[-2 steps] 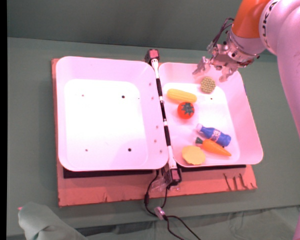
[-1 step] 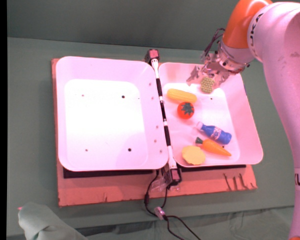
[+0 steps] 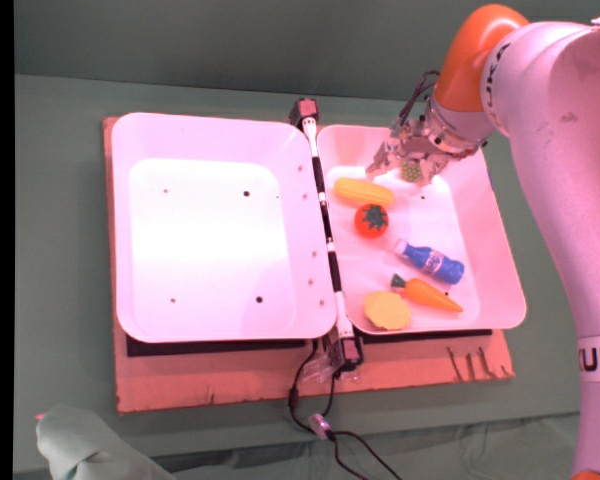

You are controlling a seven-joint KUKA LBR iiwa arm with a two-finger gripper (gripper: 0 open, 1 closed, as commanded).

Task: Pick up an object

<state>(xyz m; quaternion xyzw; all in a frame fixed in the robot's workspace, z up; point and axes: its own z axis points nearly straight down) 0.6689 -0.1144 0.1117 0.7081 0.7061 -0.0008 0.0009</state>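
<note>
Cables [image 3: 325, 408] trail off the surface's near edge. Gripper [image 3: 410, 163] hovers low at the right bin's [image 3: 500, 218] far edge over a small pineapple [image 3: 412, 171]; finger state unreadable. Grasp pending; next, close and lift.

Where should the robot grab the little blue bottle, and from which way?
Probably across the middle of the blue bottle, coming straight down from above. It lies flat on its side in the right bin, slanting, so the fingers should close across its narrow width. The carrot lies close below it; the upper side has more room.
</note>
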